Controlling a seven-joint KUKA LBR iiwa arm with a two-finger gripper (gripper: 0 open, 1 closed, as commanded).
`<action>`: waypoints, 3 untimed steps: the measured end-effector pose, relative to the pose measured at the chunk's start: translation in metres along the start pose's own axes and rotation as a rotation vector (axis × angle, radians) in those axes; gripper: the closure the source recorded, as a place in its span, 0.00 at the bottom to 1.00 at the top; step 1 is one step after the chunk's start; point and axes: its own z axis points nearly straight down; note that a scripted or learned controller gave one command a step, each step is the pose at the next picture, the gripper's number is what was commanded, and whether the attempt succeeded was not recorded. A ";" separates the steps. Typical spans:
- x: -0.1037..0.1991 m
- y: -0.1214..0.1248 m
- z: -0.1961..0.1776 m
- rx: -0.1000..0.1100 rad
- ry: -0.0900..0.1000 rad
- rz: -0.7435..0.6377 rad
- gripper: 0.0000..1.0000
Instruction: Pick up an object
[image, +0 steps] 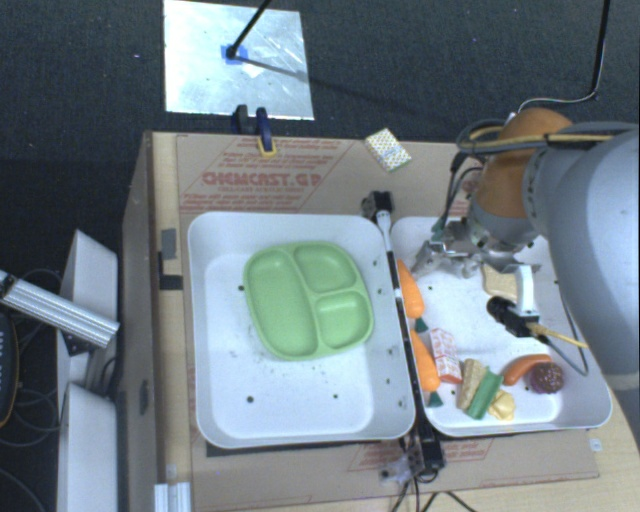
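The right white bin (590, 405) holds several toy foods. An orange carrot (408, 288) lies along its left wall, with a second carrot (427, 364) below it. A red-and-white packet (445, 354), a green stick (482, 396), a yellow piece (502, 406), an orange sausage (524, 367) and a dark red round piece (547, 377) cluster near the front. A tan slice (498, 279) lies under the wrist. My gripper (446, 257) hangs low over the bin's back left part, just right of the upper carrot, and nothing shows as held in it.
The left white bin (225, 400) holds a green divided plate (308, 300). The grey arm covers the right bin's back right corner. A small patterned block (387, 149) lies on the cardboard behind the bins.
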 end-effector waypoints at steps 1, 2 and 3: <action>0.000 0.001 -0.011 -0.001 -0.001 -0.007 1.00; 0.000 0.001 -0.010 0.000 -0.001 -0.007 0.00; -0.013 0.009 0.001 0.003 0.000 -0.002 0.00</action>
